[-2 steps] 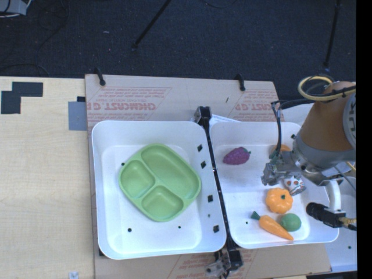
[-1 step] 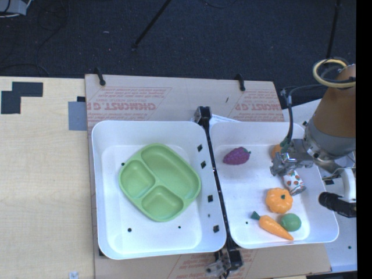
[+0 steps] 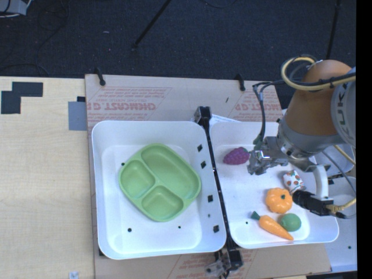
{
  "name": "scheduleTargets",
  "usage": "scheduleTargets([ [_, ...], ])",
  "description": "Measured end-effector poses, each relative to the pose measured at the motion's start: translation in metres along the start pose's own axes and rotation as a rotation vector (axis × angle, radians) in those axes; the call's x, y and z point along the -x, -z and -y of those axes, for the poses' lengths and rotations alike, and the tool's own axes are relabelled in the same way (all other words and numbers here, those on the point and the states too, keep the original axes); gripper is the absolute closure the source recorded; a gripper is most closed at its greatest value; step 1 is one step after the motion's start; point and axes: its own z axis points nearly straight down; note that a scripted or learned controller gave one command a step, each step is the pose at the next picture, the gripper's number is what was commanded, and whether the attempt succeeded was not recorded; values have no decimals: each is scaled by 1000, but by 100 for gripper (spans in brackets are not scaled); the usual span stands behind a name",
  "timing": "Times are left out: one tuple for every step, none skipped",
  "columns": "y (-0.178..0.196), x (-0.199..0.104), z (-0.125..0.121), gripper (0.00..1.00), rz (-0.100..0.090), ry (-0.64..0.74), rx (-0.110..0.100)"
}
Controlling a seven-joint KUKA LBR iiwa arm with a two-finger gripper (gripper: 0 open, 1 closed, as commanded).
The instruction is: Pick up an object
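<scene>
The right bin (image 3: 238,225) holds a purple bunch of grapes (image 3: 236,156) near its far left side, an orange pumpkin (image 3: 279,200), a carrot (image 3: 272,225), a green round fruit (image 3: 290,221) and a small red-and-white patterned piece (image 3: 294,181). My gripper (image 3: 258,165) hangs over this bin, just right of the grapes and up-left of the pumpkin. Nothing shows between its fingers. The grey arm with its orange band reaches in from the right above it.
The left bin (image 3: 110,150) carries a green divided plate (image 3: 159,181). A black divider (image 3: 210,179) runs between the two bins. Cardboard lies under both bins, with pale bench to the left.
</scene>
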Motion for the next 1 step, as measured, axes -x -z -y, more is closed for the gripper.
scheduleTargets([
  [9,-51,8,100,0,-1,-1],
])
